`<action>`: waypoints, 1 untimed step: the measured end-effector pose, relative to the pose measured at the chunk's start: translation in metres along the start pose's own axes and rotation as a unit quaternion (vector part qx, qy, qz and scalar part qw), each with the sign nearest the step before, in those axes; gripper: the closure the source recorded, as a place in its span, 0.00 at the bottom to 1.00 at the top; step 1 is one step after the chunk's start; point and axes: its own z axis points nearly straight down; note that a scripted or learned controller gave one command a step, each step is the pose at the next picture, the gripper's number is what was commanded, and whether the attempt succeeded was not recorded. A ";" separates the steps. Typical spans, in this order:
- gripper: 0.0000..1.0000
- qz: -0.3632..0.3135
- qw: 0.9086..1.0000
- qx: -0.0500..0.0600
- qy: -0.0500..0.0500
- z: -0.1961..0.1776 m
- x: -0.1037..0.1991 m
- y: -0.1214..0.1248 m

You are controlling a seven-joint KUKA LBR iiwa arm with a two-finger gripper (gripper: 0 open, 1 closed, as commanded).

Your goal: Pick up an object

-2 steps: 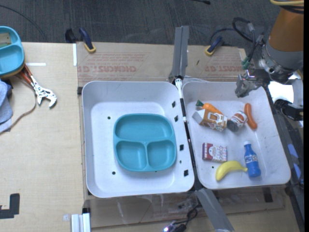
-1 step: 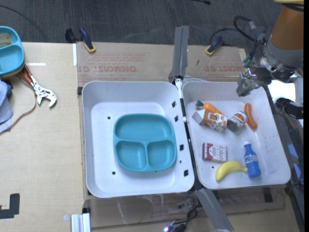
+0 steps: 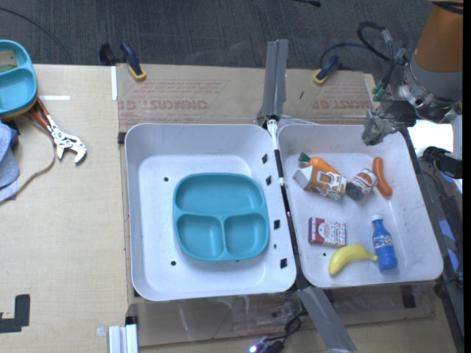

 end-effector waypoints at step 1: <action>1.00 0.309 0.951 -0.008 0.002 0.029 0.014 0.013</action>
